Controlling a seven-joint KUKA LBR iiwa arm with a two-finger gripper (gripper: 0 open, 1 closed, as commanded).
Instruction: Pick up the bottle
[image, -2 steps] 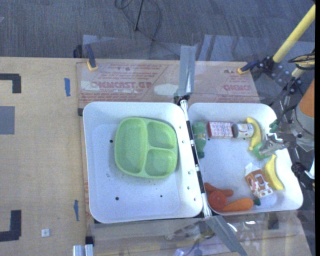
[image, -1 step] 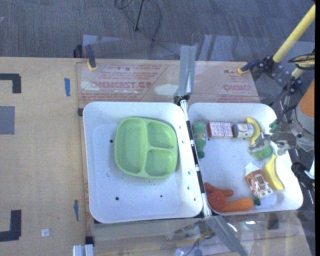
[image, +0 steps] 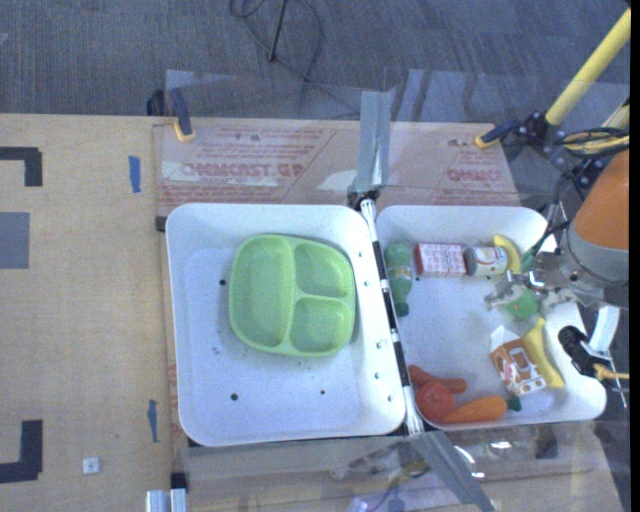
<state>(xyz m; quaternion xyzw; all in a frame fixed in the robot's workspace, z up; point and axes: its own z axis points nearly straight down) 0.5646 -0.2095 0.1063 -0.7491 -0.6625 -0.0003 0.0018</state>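
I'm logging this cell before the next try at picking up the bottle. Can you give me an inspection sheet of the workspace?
Surface: two white bins, left bin, right bin, on cardboard.
Job's things: bottle lying on its side in the right bin, near its far wall.
Clutter: green plate in the left bin; green toy, bananas, carton, carrot, red toy in the right bin.
Grippers: gripper low at the right bin's right end; fingers unclear.
Cables: on the floor beyond the bench.
Surroundings: grey carpet, yellow pole.
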